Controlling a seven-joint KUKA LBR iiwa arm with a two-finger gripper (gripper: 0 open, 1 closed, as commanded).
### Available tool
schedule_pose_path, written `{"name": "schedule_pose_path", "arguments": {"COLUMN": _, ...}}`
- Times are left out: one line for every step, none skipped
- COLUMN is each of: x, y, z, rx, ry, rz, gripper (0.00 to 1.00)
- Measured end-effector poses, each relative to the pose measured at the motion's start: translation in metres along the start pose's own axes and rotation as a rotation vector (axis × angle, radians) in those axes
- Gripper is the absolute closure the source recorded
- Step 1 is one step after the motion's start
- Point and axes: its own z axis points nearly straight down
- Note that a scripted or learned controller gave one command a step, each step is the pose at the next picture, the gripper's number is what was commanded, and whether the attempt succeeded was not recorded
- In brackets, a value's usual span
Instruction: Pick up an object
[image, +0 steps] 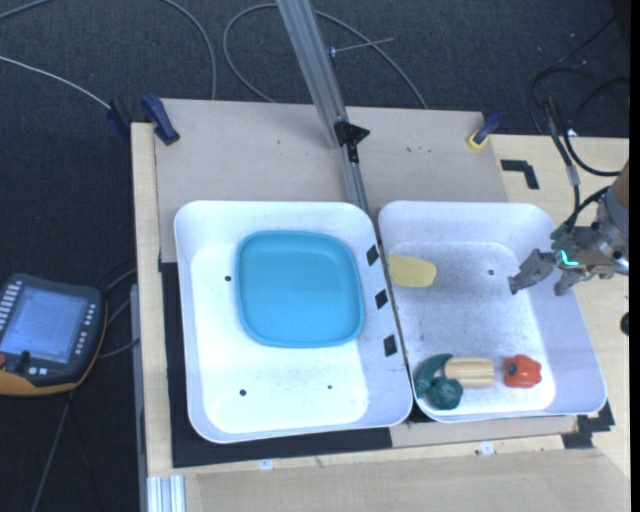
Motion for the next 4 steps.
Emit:
{"name": "schedule_pose_path", "arguments": {"x": 0.0, "y": 0.0, "z": 0.0, "rx": 0.0, "ry": 0.0, "rz": 0.0, "gripper": 0.0}}
{"name": "schedule_pose_path", "arguments": {"x": 0.009, "y": -0.004, "z": 0.047, "rx": 0.004, "ry": 0.001, "rz": -0.001, "gripper": 0.0}}
{"name": "schedule_pose_path", "arguments": {"x": 0.014, "y": -0.001, "z": 0.092, "rx": 0.004, "ry": 0.001, "rz": -0.001, "gripper": 0.0}}
{"name": "schedule_pose_path", "arguments": {"x": 0.015, "y": -0.002, "z": 0.134, "rx": 0.004, "ry": 0.001, "rz": 0.0, "gripper": 0.0}}
